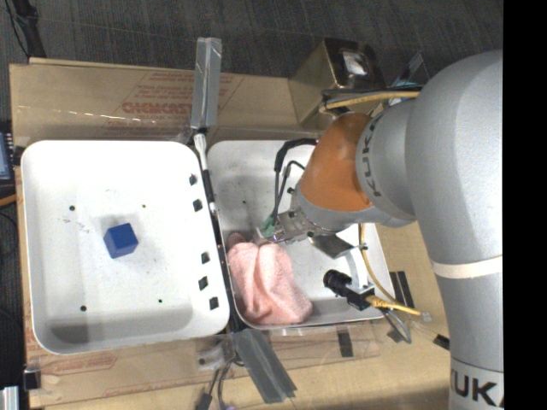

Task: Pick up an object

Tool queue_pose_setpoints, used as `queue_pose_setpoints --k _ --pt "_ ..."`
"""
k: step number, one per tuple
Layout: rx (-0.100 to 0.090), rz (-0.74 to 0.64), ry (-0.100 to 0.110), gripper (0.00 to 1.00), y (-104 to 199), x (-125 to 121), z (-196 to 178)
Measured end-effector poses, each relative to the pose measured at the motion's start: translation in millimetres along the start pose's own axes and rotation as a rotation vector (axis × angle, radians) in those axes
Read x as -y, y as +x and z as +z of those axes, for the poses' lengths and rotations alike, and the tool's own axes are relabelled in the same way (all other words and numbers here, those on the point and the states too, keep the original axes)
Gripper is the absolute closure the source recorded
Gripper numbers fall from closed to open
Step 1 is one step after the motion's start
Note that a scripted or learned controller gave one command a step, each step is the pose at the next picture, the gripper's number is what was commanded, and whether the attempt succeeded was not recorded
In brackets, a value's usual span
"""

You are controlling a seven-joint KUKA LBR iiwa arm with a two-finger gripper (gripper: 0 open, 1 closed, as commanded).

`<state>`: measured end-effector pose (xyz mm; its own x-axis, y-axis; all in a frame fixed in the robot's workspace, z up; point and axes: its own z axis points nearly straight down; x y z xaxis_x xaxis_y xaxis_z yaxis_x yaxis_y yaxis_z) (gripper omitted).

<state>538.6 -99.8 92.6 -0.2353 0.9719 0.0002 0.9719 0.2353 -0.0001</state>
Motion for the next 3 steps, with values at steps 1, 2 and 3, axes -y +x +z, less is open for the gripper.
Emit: queue_pose_setpoints --k 1,2,3 --pt "0.001 -0.283 0.0 0.0 1 -47 -100" --pt "0.0 -0.293 0.001 0.0 2 -74 -99" --pt "0.001 -0.383 -0.001 0.0 -41 -102 -2"
